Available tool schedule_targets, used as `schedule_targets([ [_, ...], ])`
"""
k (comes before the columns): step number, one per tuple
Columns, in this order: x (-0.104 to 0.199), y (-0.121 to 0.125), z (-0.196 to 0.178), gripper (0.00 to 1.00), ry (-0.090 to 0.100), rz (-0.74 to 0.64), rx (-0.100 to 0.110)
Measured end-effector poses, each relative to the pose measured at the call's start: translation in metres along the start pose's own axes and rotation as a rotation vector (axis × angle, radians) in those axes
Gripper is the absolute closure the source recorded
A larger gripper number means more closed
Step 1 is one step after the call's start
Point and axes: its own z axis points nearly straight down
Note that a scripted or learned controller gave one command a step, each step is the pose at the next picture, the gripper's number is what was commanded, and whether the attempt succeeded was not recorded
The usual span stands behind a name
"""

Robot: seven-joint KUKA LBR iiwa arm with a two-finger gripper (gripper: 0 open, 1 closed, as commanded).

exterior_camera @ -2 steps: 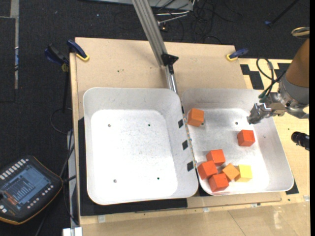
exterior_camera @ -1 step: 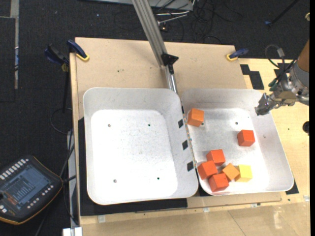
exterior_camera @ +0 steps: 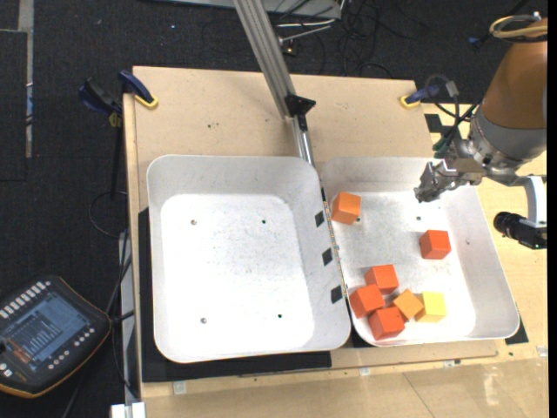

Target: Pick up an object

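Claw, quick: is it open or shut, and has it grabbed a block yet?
Claw: whether it is open or closed cannot be told; it hangs over the right bin with no block seen in it.

Two white bins [exterior_camera: 235,259], six orange blocks [exterior_camera: 434,244] (all in the right bin) and one yellow block [exterior_camera: 432,305].

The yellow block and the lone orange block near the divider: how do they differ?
The yellow block is yellow; the lone orange block is orange. The yellow one touches a cluster at the right bin's near end; the orange one stands apart. Both are small cubes in the right bin.
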Motion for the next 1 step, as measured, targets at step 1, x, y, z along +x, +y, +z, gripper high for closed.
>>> schedule_targets([
  [1, 0.0644, 0.0102, -0.0011, 1.0, 0.001, -0.001, 0.0],
])
